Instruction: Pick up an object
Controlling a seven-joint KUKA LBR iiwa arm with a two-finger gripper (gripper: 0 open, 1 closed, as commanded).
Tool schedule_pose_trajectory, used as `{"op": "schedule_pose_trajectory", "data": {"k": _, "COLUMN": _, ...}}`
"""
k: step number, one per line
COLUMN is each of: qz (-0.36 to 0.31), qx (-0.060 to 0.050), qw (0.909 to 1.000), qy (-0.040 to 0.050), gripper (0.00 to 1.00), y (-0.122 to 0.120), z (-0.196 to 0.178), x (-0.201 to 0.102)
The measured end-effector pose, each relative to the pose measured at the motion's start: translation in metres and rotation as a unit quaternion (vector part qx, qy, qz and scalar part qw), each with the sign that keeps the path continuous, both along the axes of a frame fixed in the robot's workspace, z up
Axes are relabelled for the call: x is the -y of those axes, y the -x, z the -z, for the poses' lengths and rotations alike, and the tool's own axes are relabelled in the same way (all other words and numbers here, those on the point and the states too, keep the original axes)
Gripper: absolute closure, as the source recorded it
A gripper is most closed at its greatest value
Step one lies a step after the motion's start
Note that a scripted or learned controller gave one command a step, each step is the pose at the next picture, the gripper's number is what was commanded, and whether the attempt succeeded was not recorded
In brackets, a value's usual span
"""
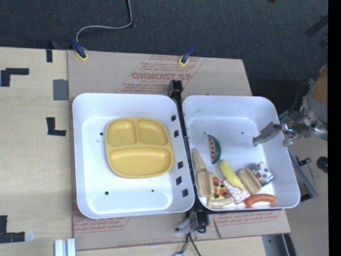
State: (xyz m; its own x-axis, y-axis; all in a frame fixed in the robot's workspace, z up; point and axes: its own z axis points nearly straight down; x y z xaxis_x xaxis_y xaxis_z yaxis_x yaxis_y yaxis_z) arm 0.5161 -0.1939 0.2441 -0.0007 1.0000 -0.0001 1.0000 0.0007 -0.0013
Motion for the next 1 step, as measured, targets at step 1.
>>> {"op": "schedule_pose_trajectory", "data": {"k": 1, "qz": -0.001, "qx": 0.003, "qw": 1.0000, "qy": 0.0000, "gripper": 0.00, "y": -0.0475, "z": 0.1573, "x": -0.0282}}
